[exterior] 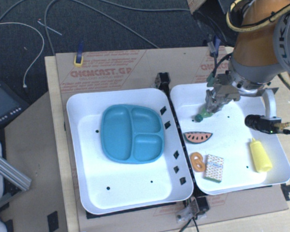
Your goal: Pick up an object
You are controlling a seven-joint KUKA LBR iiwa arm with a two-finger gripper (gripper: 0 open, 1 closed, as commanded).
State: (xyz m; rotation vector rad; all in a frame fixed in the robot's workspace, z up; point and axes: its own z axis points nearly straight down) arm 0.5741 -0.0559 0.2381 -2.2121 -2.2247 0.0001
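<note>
My gripper hangs low over the back left part of the right bin. A small green object lies on the bin floor just at its lower left tip; whether they touch cannot be told. In front of it lie a watermelon slice toy, a pretzel and a small patterned packet. A yellow bottle rests by the right wall.
The left bin holds a blue divided plate. A black divider with clips runs between the two bins. The grey and orange arm stretches over the right bin's back right corner.
</note>
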